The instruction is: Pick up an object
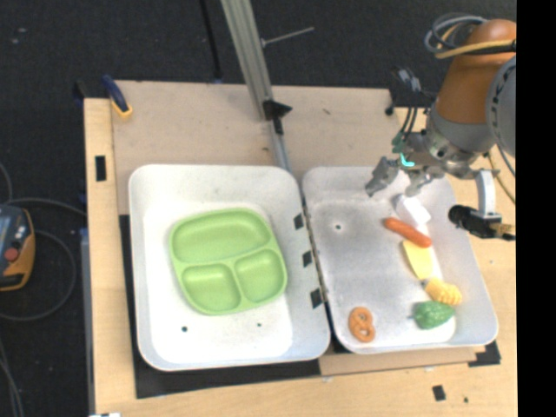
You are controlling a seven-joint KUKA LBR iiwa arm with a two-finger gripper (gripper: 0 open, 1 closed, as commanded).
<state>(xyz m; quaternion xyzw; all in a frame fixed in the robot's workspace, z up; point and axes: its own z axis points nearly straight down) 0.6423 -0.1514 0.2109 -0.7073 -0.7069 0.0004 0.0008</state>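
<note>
Insp. note, camera view. Jaws (401, 179) hang over the far end of the right bin (347, 259), fingers spread apart w/ nothing between them; one finger (380, 179) points toward the bin's middle, the other sits nearer the arm. Gripper not clamped on any item.

Nearest candidate: carrot (407, 229), orange, lying in the right bin just nearer the camera than the jaws, close but apart. Its long axis runs at a slant, from the bin's middle side down toward the bin's arm-side wall. A small white piece (412, 208) lies betw. jaws and carrot, just beside the carrot's upper edge; what it is cannot be told.

Other items, taken from the carrot: yellow wedge (419, 259) just beyond it toward the camera, then corn (443, 294), then green veg (432, 314); pretzel (361, 323) well off toward the bin's near corner on the divider side.

Left bin (148, 320) carries a green compartment tray (228, 261), well apart from the jaws.

Judgement: coming move turns on a short shift toward the camera plus descent, w/ fingers set across the carrot's slant, not along it. Risk: white piece fouling the grasp
</note>
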